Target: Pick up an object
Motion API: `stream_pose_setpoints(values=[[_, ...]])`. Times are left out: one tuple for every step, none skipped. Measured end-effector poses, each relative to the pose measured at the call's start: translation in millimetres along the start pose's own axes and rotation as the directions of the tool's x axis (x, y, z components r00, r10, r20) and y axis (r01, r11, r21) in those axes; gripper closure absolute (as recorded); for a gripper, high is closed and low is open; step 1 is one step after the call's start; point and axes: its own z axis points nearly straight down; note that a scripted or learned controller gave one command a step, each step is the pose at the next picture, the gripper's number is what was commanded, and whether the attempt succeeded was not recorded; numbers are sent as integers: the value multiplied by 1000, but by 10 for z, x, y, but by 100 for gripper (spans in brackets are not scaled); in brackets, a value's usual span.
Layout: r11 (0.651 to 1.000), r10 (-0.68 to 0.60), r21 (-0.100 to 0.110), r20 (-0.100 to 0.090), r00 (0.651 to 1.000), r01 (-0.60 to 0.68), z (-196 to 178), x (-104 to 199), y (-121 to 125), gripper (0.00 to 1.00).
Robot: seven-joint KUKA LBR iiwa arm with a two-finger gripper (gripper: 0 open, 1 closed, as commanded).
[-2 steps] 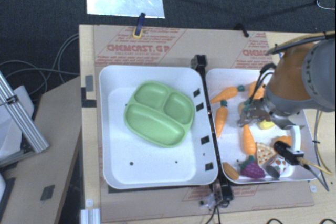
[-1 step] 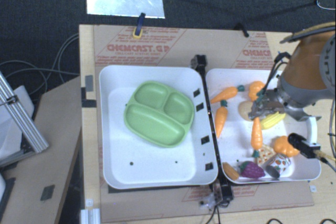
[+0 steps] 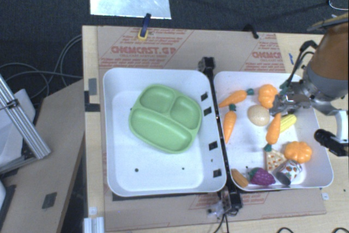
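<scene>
1. You can see two white bins side by side on the bench: the left bin (image 3: 117, 172) and the right bin (image 3: 319, 172)
2. In the left bin lies a green plate (image 3: 165, 117) with three sections
3. The right bin is full of toy food. Two orange carrots lie near its left wall, one carrot (image 3: 233, 98) higher up and another carrot (image 3: 229, 124) just below it
4. A pale egg (image 3: 258, 115) sits in the middle, with a small orange pumpkin (image 3: 266, 95) above it
5. The gripper (image 3: 289, 100) is low over the right bin, just beside a third carrot (image 3: 273, 128) and a yellow corn cob (image 3: 288, 120)
6. You cannot tell how wide it is open or if it holds a thing
7. Lower down sit a bigger pumpkin (image 3: 298, 151), a pizza slice (image 3: 274, 160) and purple grapes (image 3: 263, 177)
</scene>
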Motion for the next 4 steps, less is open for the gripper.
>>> stream_pose_setpoints(values=[[1000,0,4,-1,1000,0,-100,-1,11,100],[1000,-6,3,-3,1000,6,-36,366,490,100],[1000,-5,2,-2,1000,5,-108,584,859,100],[1000,2,6,-1,1000,-2,-20,507,856,100]])
